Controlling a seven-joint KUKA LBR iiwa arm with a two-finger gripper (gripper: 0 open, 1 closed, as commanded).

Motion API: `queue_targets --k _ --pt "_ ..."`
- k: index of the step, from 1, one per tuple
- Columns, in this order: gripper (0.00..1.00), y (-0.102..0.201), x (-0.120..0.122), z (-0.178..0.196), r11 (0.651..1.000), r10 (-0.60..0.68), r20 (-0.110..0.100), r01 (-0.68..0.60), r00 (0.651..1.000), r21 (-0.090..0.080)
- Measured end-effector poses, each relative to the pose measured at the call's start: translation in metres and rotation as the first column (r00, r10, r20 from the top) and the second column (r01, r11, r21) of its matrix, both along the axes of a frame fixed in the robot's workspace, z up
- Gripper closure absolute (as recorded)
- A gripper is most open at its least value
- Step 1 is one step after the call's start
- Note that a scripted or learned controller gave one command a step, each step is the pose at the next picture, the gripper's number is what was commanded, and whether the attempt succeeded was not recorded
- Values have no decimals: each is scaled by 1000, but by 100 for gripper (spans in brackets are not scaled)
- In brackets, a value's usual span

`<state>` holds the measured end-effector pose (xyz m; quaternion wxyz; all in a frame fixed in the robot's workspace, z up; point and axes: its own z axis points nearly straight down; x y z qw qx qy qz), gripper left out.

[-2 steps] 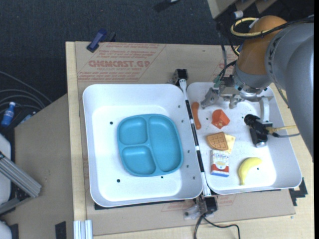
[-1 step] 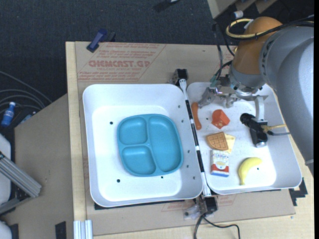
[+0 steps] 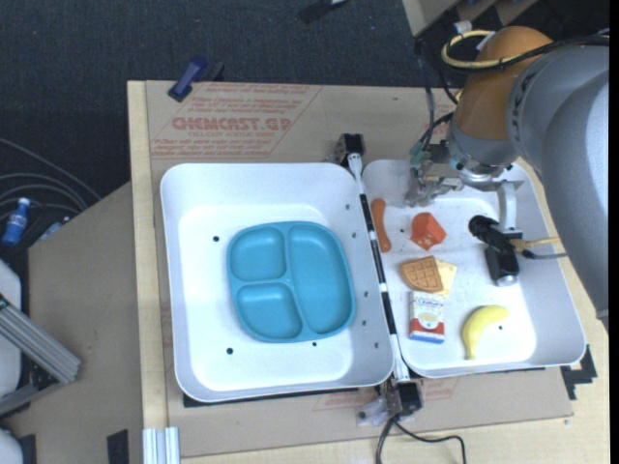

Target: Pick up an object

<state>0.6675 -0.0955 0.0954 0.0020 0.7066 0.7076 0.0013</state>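
Two shallow white bins of smooth moulded plastic, rounded at the corners, side by side on a brown board point(image 3: 242, 124) printed with red lettering.

In the left bin point(image 3: 189, 211): a glossy blue divided plate point(image 3: 290, 280), a rounded rectangle with three compartments, flat near the middle.

In the right bin point(image 3: 537, 341), a scatter of small toy foods. Along the left wall, a slim orange sausage-shaped stick point(image 3: 380, 223), rounded at both ends. Just right of it, a chunky orange-red block point(image 3: 427, 229). Nearer the camera, a tan waffle piece point(image 3: 421, 274) with a gridded face, resting against a pale yellow wedge point(image 3: 446, 276). Below that, a small white and red carton point(image 3: 427, 317), lying flat. To its right, a smooth yellow banana point(image 3: 482, 329), curved, apart from the carton.

Grey arm point(image 3: 566, 124), broad and matte, in from the right, with the orange band point(image 3: 498, 66) bulging above the wrist. Bent steeply downward over the far end of the right bin. Gripper point(image 3: 430, 184) metallic, just beyond the orange-red block and slightly right of the sausage-shaped stick's far end. Impossible to tell how wide the gripper stands from this angle, or whether it touches the bin floor.
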Motion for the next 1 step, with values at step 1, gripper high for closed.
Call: queue_targets --k 1 --pt "0 0 0 0 1000 0 -1 0 1000 0"
